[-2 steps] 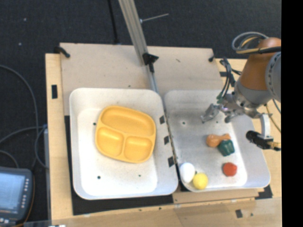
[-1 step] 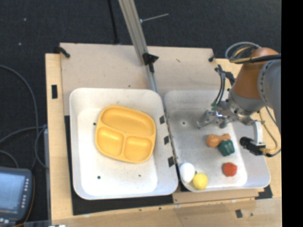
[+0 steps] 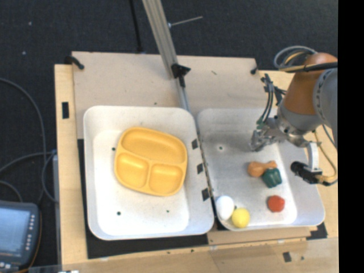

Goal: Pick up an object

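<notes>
Overall, the work surface is a light tan wooden bench (image 3: pixel 131 78) standing on a dark carpeted floor (image 3: pixel 57 16), with black cables trailing along the floor at the left. A slanted grey aluminium rail (image 3: pixel 161 30) crosses the top of the bench toward the gap between the bins. The shallow white left bin (image 3: pixel 99 212) holds a yellow three-compartment plastic tray (image 3: pixel 151 161). The shallow white right bin (image 3: pixel 227 127) holds five small items: an orange pear-shaped toy (image 3: pixel 260 168) touching a dark green pepper-like toy (image 3: pixel 272 178), a red round toy (image 3: pixel 276 203) near the front right, and a white egg-shaped ball (image 3: pixel 225 207) touching a yellow ball (image 3: pixel 240 217) at the front left corner. The grey two-finger gripper (image 3: pixel 259 144) hangs over the right bin's back area, near the orange toy but apart from it. Its fingers are small and blurred, so their spacing cannot be determined. The arm is cut off at the right. A grey monitor (image 3: pixel 17 229) is cropped at the lower left.
</notes>
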Robot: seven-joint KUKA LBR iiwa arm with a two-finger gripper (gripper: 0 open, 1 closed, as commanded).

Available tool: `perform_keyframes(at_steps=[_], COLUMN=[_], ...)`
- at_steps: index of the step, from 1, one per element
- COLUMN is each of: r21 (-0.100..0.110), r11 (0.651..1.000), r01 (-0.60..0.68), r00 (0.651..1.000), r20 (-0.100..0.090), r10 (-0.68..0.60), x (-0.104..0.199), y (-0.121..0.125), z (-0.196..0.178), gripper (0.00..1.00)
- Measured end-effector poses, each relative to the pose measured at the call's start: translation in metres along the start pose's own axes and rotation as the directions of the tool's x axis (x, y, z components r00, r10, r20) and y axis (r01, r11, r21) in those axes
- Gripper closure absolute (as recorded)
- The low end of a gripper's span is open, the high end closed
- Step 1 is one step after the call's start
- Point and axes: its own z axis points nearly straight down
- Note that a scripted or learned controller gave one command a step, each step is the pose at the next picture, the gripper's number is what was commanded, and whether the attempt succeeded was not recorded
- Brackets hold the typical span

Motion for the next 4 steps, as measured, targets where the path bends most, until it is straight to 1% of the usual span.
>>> perform_keyframes(at_steps=[1,2,3,4], r21=[-0.003,-0.004,-0.004,0.005], r11=[1.0,1.0,1.0,1.0], r01=[0.01,0.011,0.012,0.012], r00=[1.0,1.0,1.0,1.0], r20=[-0.001,0.0,0.0,-0.003], r10=[-0.01,-0.011,-0.012,-0.012], x=[0.003,-0.002,-0.004,0.045], y=[0.011,0.013,0.014,-0.002], z=[-0.057,-0.122,-0.177,-0.161], gripper=[1.0,1.0,1.0,1.0])
